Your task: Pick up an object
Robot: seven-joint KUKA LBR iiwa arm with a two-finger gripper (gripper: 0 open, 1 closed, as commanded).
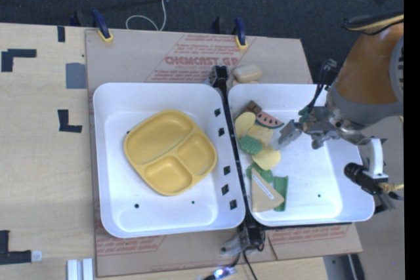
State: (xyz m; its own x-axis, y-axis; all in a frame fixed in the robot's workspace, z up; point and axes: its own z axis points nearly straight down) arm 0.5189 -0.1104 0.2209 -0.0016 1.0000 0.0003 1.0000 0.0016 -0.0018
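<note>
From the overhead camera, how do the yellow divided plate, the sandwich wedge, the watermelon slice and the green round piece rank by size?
Largest to smallest:
1. yellow divided plate
2. sandwich wedge
3. watermelon slice and green round piece look about alike, so I won't rank them.

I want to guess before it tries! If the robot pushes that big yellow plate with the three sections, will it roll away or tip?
The yellow divided plate probably won't roll: it looks wide, shallow and flat-lying. It looks like smooth, stiff plastic, so a push would likely slide it across the left bin. Its low rim might make it hard for the gripper to pinch.
</note>
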